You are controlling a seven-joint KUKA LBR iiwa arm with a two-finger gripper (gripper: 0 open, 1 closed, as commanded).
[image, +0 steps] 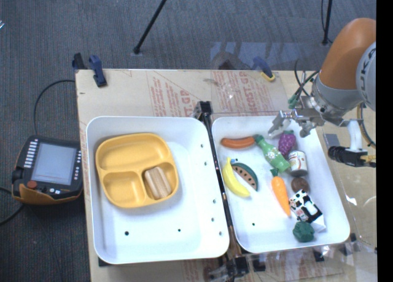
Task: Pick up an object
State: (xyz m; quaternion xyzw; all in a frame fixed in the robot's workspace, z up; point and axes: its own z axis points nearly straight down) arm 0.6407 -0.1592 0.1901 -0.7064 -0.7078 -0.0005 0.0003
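My gripper [288, 128] hangs over the far end of the right bin [245, 228], open, with nothing between its fingers. A purple bunch of grapes [287, 144] lies just below it. Around the grapes are a green bottle [272, 154], a small can [298, 161] and a red sausage [238, 142]. Further forward in the same bin lie a banana [233, 180], a watermelon slice [246, 174], a carrot [280, 194], a brown round piece [299, 184], a black-and-white carton [305, 207] and a broccoli [303, 231].
The left bin [153, 235] holds a yellow divided plate [132, 152] with a bread roll [158, 182] in one compartment. A divider [216, 170] separates the bins. A teach pendant [48, 169] lies left of the bench. Clamps sit at the bench's far edge.
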